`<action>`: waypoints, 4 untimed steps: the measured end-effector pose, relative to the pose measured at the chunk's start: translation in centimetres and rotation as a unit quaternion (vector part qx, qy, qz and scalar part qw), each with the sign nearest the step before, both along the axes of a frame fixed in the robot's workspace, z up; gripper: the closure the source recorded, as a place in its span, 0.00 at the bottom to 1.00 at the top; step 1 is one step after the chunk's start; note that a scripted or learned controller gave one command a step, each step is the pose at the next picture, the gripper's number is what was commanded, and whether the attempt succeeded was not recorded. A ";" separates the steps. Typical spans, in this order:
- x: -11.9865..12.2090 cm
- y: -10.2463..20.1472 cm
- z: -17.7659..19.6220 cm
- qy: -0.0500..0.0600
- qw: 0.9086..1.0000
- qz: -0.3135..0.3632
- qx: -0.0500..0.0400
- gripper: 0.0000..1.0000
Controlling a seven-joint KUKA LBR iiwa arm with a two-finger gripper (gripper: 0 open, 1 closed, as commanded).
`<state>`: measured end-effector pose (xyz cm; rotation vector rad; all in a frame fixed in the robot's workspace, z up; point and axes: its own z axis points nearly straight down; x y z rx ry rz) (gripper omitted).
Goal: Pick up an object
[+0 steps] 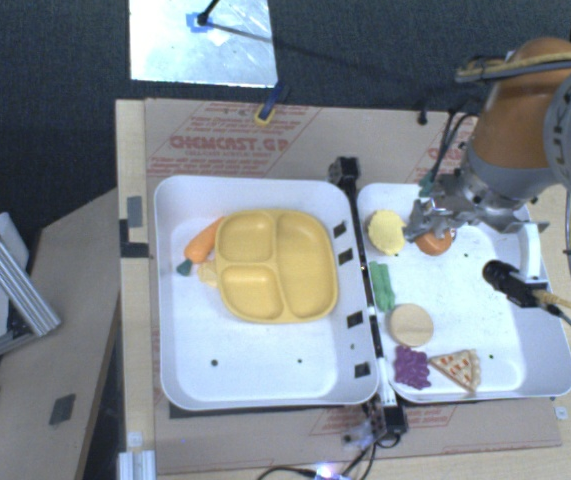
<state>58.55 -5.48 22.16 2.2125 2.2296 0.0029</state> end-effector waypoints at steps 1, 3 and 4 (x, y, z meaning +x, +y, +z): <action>0.5 5.8 -0.7 0.000 1.000 0.001 0.000 1.00; 1.9 10.9 -0.6 0.000 1.000 -0.001 0.000 1.00; 1.6 11.6 0.3 0.000 1.000 -0.001 0.000 1.00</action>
